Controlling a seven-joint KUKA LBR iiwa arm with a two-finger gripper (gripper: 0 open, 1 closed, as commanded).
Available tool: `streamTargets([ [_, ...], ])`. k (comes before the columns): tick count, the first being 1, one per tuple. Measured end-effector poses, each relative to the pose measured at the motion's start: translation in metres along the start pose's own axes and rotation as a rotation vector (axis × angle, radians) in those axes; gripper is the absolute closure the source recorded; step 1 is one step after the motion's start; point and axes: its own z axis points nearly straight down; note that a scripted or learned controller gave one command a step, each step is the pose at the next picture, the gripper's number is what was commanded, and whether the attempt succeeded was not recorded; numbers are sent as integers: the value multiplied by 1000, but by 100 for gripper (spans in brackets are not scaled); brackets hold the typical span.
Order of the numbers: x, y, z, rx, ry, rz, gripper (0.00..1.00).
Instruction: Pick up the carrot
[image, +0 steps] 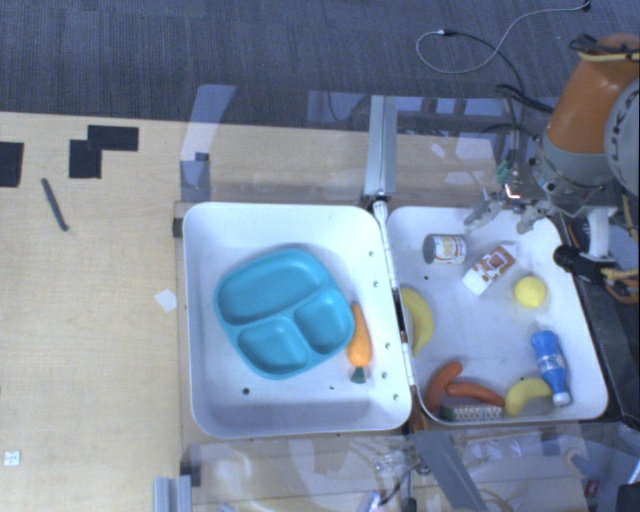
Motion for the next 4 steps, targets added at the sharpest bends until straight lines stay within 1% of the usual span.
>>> streamTargets([
  [1,2,2,-13,-7,-1,-7,100],
  [2,26,5,67,-26,-4,216,100],
  [3,26,-10,74,-36,0,474,100],
  [4,26,-11,76,-32,0,476,0],
])
